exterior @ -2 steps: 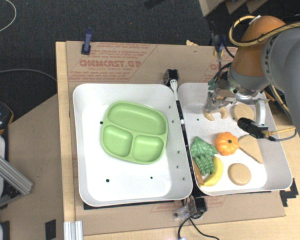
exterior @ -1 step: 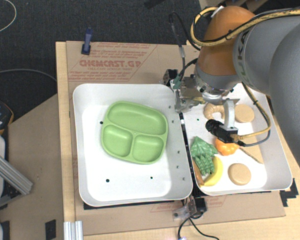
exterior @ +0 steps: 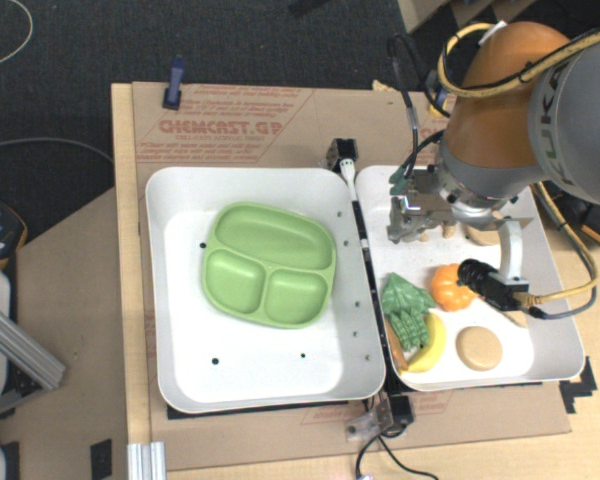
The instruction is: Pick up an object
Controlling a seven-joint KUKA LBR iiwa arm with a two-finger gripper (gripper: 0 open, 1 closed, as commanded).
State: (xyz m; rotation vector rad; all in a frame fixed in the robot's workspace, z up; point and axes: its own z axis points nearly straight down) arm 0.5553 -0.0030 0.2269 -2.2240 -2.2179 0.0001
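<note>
White plastic is forming both shallow bins, which are sitting side by side on a sheet of brown cardboard printed with red lettering. The left bin is carrying a green divided plate, which is lying flat a little toward the bin's far edge and well clear of its near left corner.

The right bin is holding the loose objects, all gathered along its near edge. A green leafy vegetable toy is lying against the bin's left wall, with a yellow banana curving just beside it toward the near left corner. A small orange pumpkin-like fruit is sitting near the middle of the bin, just beside the leafy toy. A round tan cookie-like disc is resting near the near edge, right of the banana and apart from the fruit.

The grey arm with its orange band is reaching in over the far right corner of the right bin. The gripper is hanging over the far left part of that bin, away from the objects along the near edge. Whether its jaws are released or clenched cannot be told from this angle; nothing is visible between them. A black cable fitting is trailing from the wrist beside the orange fruit.
</note>
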